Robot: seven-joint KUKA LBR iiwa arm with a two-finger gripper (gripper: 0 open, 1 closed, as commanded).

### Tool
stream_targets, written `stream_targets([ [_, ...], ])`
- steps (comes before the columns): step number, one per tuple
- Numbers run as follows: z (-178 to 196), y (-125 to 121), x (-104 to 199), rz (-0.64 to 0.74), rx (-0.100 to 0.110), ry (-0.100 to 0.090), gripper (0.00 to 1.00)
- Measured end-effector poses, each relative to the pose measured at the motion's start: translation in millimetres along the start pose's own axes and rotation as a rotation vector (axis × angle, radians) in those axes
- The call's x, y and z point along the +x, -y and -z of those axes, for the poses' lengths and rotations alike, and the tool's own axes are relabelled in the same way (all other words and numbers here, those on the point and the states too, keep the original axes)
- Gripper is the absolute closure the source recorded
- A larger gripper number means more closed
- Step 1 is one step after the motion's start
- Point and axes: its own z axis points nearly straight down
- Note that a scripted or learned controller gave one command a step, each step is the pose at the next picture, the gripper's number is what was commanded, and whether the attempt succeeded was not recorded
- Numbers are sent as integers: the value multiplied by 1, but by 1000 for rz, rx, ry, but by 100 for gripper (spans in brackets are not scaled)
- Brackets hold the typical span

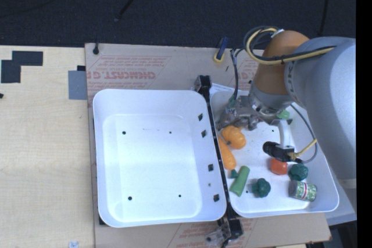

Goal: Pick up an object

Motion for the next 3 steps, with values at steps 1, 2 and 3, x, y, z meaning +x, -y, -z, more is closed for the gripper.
stream_targets([
  [1,9,0,2,3,4,-3,100],
  [2,61,15,68,0,5,-9,100],
  [3,102,47,74,-1,2,-4,100],
])
